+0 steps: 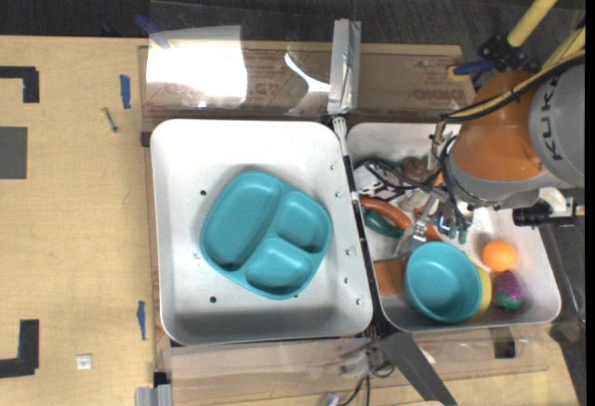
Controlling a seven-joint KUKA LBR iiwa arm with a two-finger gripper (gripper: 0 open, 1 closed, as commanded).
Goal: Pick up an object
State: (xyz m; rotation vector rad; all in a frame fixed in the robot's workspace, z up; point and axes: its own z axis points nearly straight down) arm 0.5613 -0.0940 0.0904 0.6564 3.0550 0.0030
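My hand (429,226) is down inside the right bin (548,307), low among the clutter near its left wall, with my orange-banded wrist hanging over the bin's upper half. I cannot tell how my hand is set or whether anything is in it; the wrist and cables cover that spot.

Candidates lie close together here. A teal bowl (442,281) sits just below my hand, with something yellow (483,291) tucked against its right side. An orange ball (500,255) lies near the bowl's upper right, and a small purple and green piece (508,293) lies below the ball. An orange and green item (386,216), shape unclear, lies just left of my hand by the bin wall. The left bin (177,153) holds a teal divided tray (267,232), well apart from me.

My worry is the crowding. If I close where I am, I may pinch the bowl's rim and tip it, or catch the edge of the orange and green item and have it slip out on the lift. The ball would likely roll from any nudge. My cables hang near the clutter and could snag. Being so near the wall between bins, I could also scrape it coming up and knock loose whatever I carry.
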